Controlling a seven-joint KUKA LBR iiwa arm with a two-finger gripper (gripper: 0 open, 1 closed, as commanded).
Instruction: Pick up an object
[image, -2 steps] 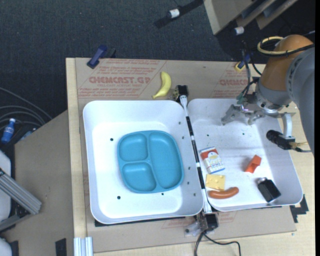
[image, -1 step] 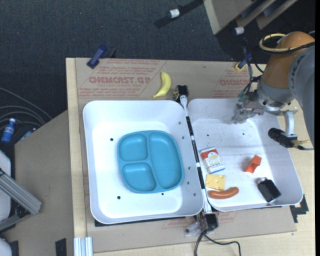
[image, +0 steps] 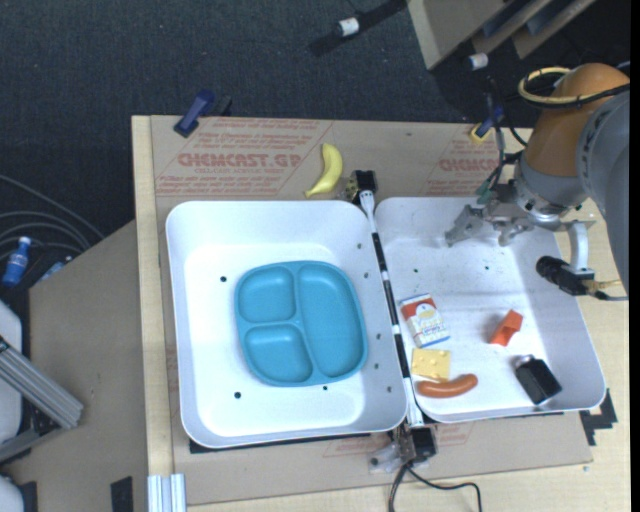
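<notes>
Nothing is held yet, so the task is judged to be at its start: the reach is made, the grasp and the lift are left. The tool (image: 487, 222) is seen at the far edge of the right bin (image: 560, 400), just above the bin floor, with its fingers spread wide and nothing between them.

The things to be picked lie nearer the camera than the tool, all on the floor of the right bin. One orange block (image: 506, 328) is nearest to the tool, below it and a little to its right. One carton (image: 424, 320) lies below the tool and to its left, near the wall between the bins. Just beyond the carton, one cheese slice (image: 431, 362) is seen, and one sausage (image: 445, 385) is touching or almost touching it. One black block (image: 537, 379) lies farthest from the tool, near the front corner.

Five things are thus counted in the right bin. In the left bin (image: 190, 240), well apart from the tool, one blue tray (image: 299, 322) with three compartments is seen. One banana (image: 326, 171) lies on the bench (image: 250, 150), outside both bins, far to the tool's left.
</notes>
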